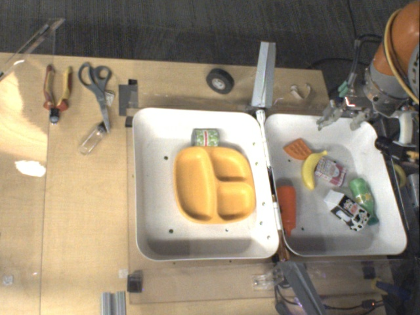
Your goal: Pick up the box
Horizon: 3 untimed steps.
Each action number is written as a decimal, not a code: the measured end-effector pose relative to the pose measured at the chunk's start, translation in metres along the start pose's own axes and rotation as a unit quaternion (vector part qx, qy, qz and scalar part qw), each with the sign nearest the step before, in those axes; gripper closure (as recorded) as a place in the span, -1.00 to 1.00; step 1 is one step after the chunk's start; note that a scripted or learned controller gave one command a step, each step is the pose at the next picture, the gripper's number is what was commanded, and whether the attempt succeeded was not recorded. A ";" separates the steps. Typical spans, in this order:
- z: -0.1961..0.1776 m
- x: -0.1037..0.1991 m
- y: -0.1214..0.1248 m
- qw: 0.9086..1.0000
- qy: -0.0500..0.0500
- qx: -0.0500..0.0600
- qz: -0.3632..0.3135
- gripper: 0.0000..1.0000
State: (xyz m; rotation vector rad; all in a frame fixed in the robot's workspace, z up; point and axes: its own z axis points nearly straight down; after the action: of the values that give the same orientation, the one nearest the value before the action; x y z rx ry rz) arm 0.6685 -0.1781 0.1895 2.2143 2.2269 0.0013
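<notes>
Cardboard is what you are after: the box (330,170), a small pale carton with pink and purple print, lies in the right-hand bin (384,245). It rests tilted, touching the yellow banana (311,168) on one side.

Your gripper (344,112) hangs over the far rim of that bin, at the end of the grey arm (400,51) with its orange band. Two thin fingers splay apart, so the jaws stand open with nothing between them. The box lies nearer the camera than the jaws and a little to the bin's inner side, well apart from them.

Around the box: an orange carrot-like piece (298,149) sits beyond the banana, a red cylinder (287,207) lies against the bin's inner wall, and a green bottle (361,193) and a black-and-white patterned packet (350,210) lie just on the near side.

You should expect the box to be light, fairly stiff, and easily crushed if squeezed hard. Its printed faces probably offer fair friction. Judged from here, the best hold is across its two shorter sides, jaws turned to match its tilt, coming down on the side away from the banana so that a finger does not wedge against the fruit.

A yellow divided tray (214,183) fills the left bin (157,241).
</notes>
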 end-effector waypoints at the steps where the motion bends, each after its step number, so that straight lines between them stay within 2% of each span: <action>1: 0.102 -0.018 -0.043 1.000 -0.001 -0.003 0.007 -1.00; 2: 0.083 -0.025 -0.113 1.000 -0.001 -0.003 -0.025 -1.00; 3: 0.071 -0.024 -0.109 1.000 -0.001 -0.007 -0.027 1.00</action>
State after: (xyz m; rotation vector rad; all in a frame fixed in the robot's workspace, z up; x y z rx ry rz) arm 0.5594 -0.2032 0.1188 2.1455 2.2765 0.0138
